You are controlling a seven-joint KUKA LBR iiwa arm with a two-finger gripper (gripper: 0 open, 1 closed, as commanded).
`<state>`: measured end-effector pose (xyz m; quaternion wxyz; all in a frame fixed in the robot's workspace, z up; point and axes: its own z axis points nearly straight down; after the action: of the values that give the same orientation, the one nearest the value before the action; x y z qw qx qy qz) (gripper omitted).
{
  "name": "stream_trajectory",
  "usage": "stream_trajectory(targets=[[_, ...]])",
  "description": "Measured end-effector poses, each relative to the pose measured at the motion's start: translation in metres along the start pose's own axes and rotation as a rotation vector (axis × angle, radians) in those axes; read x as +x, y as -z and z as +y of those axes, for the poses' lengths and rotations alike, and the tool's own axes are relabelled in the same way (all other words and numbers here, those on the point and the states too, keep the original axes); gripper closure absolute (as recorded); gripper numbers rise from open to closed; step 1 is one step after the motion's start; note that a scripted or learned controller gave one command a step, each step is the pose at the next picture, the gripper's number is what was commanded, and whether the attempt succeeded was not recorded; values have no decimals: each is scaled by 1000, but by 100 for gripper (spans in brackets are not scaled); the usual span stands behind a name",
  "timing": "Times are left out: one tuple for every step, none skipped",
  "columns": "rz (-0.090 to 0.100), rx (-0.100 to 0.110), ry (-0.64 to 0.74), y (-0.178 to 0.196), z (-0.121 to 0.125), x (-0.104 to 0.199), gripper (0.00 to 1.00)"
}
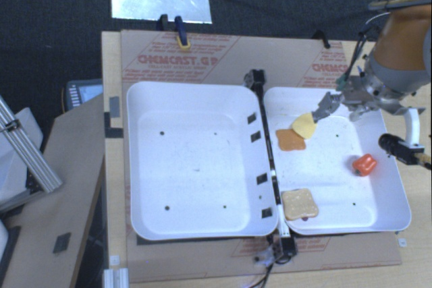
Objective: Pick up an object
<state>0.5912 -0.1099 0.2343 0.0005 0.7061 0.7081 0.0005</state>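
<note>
The right bin (388,209) holds several small items. A yellow rounded piece (304,125) lies near its back left, overlapping a flat orange-brown piece (290,140). A red-orange object (364,164) sits toward the right side, and a tan slice of toast (300,204) lies at the front left corner. My gripper (325,109) hangs low over the back of the right bin, its tip right beside the yellow piece's upper right edge. Whether it touches that piece is unclear from this angle.
The left bin (145,101) stands beside the right one, with a black clip-lined divider (264,138) between them. Both rest on a cardboard sheet (202,54). A black part of the arm (398,145) overhangs the right bin's right rim.
</note>
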Motion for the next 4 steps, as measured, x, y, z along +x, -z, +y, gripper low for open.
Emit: stream_trajectory(targets=[[-2, -22, 7, 169, 35, 38, 0], [-3, -20, 1, 310, -32, 26, 0], [-2, -7, 7, 311, -30, 27, 100], [2, 0, 7, 301, -89, 87, 100]])
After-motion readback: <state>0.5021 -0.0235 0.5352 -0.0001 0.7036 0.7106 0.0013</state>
